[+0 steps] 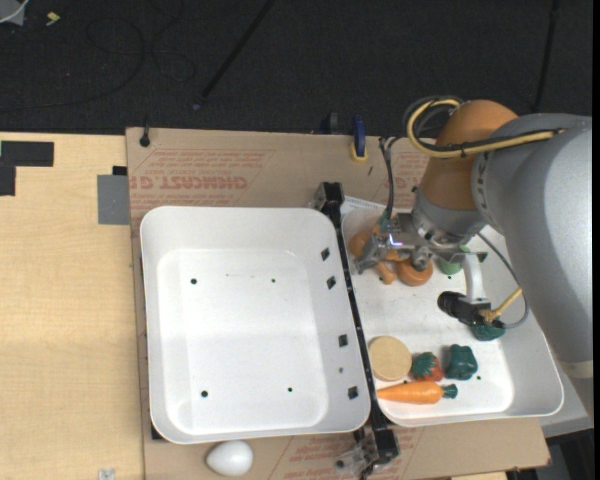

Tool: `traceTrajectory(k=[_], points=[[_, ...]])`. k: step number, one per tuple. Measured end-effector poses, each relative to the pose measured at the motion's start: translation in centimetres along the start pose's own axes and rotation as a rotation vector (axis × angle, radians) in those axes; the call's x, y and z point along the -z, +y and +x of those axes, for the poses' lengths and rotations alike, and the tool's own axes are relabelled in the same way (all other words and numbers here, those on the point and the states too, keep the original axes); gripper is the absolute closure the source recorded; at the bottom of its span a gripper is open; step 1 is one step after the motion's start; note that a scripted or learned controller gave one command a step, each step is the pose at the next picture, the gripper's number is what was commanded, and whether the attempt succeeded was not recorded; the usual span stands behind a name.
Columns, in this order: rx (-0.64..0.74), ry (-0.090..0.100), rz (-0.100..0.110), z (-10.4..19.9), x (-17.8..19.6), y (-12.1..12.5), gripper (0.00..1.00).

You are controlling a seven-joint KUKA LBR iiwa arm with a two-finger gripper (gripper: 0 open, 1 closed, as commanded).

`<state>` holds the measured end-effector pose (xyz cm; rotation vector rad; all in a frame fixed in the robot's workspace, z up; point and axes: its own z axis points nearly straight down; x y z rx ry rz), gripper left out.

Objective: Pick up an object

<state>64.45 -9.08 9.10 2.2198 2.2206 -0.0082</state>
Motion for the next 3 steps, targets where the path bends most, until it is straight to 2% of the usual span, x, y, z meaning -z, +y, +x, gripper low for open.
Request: traceTrajectory(k=[1,2,3], points=[[0.000,0.003,-0.011,-2.8,0.1,-2.1,0.00],[0.002,0.000,-0.008,0.9,0.0,-0.1,0.00],[0.004,0.002,-0.006,0.8,1.2,-0.1,1.00]])
